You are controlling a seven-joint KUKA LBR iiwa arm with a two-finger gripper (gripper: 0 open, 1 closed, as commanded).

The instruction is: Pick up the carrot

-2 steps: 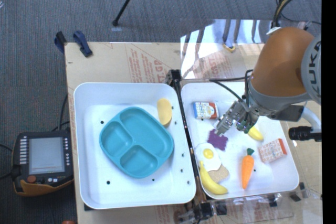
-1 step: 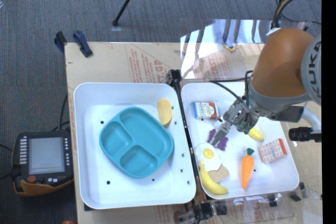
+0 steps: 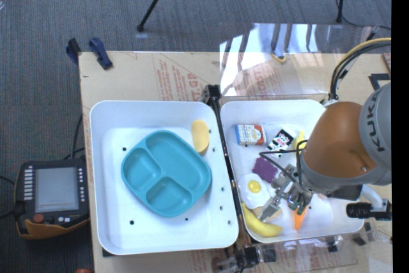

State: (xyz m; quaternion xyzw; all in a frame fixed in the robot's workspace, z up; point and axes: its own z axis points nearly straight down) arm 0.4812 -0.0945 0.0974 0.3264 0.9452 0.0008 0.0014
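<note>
- camera view: the carrot (image 3: 298, 219) lies in the right bin (image 3: 314, 107), near its front edge, just beside the banana (image 3: 262, 224) and the fried egg (image 3: 254, 187).
- the gripper (image 3: 285, 199) hangs low over that spot, seemingly lined up for a grasp; whether its fingers stand apart or together, i cannot tell.
- nothing visibly sits between them, so the carrot looks not yet lifted.
- the left bin (image 3: 102, 137) carries a blue divided plate (image 3: 166, 172), well apart from the work.
</note>
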